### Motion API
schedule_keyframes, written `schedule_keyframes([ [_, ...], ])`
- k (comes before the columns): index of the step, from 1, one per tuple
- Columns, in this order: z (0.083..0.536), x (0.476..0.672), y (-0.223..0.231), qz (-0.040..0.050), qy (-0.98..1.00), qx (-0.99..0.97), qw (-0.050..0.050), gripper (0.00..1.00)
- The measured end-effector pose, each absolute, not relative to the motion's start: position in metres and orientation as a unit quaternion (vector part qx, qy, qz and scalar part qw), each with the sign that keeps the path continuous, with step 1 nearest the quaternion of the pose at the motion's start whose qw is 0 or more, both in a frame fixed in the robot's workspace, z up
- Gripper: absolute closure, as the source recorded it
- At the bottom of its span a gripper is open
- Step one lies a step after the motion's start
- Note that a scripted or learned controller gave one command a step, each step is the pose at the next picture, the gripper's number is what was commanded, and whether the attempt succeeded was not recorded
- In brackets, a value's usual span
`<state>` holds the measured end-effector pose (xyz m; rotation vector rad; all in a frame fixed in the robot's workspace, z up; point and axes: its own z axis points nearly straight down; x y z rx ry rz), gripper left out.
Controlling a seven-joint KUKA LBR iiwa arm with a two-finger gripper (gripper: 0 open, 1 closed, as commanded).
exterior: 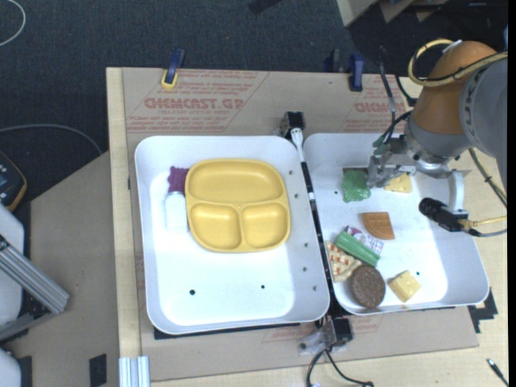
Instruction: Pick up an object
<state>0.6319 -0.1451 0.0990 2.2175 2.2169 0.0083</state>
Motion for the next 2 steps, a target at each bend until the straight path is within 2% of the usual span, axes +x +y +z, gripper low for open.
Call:
schedule_keyframes([
  [1, 0.164, 0.634, -0.148, 0.0019, 0.707, 0.707, 0.004, 1.0],
  [2, 0.223, 0.627, -0.153, 0.0022, 0.707, 0.708, 0.004, 1.0],
])
